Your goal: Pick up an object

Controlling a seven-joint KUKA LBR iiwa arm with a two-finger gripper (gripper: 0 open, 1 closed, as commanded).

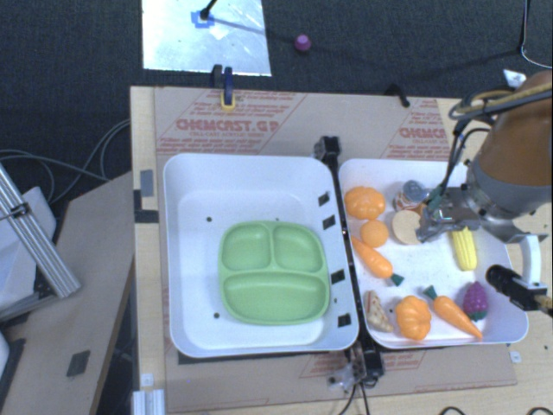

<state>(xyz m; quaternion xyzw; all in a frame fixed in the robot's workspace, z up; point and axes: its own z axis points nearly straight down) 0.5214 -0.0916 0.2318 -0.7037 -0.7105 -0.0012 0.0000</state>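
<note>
The right bin [515,325] holds several toy foods. A big orange fruit [365,202] lies near its left wall, with a smaller orange ball [374,233] and a carrot [377,261] below it. A beige round piece [403,226] and a yellow corn cob [465,248] lie mid-bin. A bread slice [376,311], an orange pumpkin [413,316], a second carrot [454,315] and purple grapes [474,299] line the front. My gripper [431,226] hangs low between the beige piece and the corn, with nothing visibly in it.
The left bin [194,188] holds a green divided plate [275,271]. Black clips [328,149] sit along the wall between the bins. The arm's grey and orange body [518,158] covers the right bin's far right corner. A small grey-and-red toy [410,193] lies beside the arm.
</note>
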